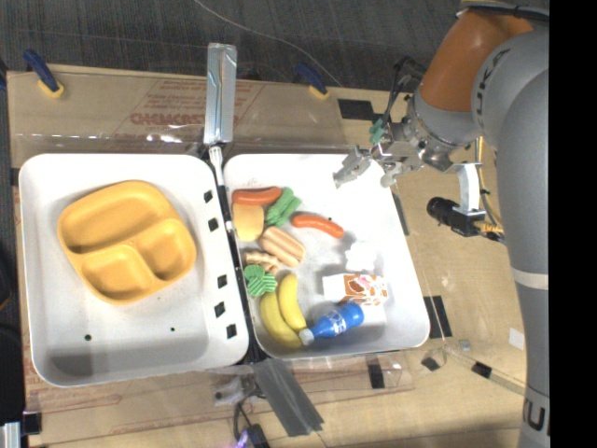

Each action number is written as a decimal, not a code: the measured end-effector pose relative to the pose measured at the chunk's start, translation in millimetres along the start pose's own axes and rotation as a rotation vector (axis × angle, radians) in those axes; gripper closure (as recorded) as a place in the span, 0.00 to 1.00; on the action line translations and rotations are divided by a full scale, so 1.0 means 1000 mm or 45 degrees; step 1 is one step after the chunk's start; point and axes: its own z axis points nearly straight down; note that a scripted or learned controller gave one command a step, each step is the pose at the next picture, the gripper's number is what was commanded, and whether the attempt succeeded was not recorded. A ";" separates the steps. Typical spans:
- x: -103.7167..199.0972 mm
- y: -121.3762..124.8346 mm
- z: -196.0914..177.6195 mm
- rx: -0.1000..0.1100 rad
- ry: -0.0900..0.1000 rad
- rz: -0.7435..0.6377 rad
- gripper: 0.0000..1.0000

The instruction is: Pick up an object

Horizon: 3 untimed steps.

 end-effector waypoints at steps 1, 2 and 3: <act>0.009 0.000 0.125 -0.025 -0.006 -0.157 0.00; 0.011 0.001 0.116 -0.023 -0.003 -0.164 1.00; 0.011 0.001 0.117 -0.021 -0.003 -0.164 0.00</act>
